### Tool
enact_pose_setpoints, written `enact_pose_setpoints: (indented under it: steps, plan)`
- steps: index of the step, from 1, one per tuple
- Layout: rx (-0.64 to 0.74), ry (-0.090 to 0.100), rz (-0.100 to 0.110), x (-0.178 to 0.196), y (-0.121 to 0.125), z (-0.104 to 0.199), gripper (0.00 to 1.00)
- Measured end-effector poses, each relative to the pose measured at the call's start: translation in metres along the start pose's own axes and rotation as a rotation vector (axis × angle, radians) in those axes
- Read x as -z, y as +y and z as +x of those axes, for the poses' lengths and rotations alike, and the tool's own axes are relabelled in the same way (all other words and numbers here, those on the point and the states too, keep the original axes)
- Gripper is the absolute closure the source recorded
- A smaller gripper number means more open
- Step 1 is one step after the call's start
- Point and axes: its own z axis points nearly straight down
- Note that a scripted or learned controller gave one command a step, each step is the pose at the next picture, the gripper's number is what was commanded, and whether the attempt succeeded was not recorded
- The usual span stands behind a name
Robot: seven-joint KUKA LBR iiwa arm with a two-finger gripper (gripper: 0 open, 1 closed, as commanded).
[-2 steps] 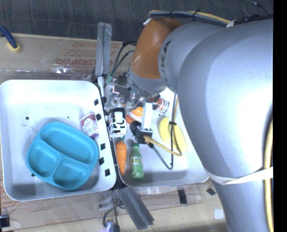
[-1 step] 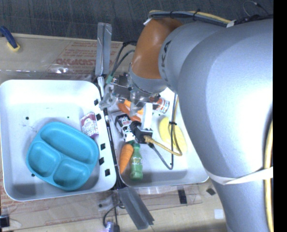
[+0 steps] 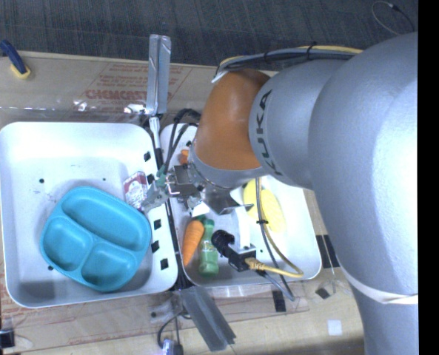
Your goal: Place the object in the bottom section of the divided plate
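A blue divided plate (image 3: pixel 95 237) lies in the left bin (image 3: pixel 27 146), with one long section at the top and two smaller sections below it. My gripper (image 3: pixel 152 189) hangs over the left bin's right edge, just above the plate's upper right rim. A small red and white object (image 3: pixel 135 188) sits right at the gripper's tip, beside the plate's rim. The view does not settle whether the object is held or rests on the bin floor.
The right bin (image 3: pixel 308 261) holds an orange carrot (image 3: pixel 193 241), a green object (image 3: pixel 207 258) and a yellow object (image 3: pixel 272 210), partly under the arm. A metal post (image 3: pixel 158 72) stands behind the bins. The wall between the bins runs just below the gripper.
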Motion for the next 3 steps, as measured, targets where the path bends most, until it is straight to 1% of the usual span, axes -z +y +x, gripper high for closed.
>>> enact_pose_setpoints:
  steps: [1,2,3]
  plan:
    - [0.300,0.000,-0.001,0.000,-0.045,-0.069,0.00]
    - [0.305,-0.001,-0.002,0.009,-0.044,-0.069,1.00]
    - [0.439,-0.002,-0.003,0.023,-0.021,0.050,1.00]
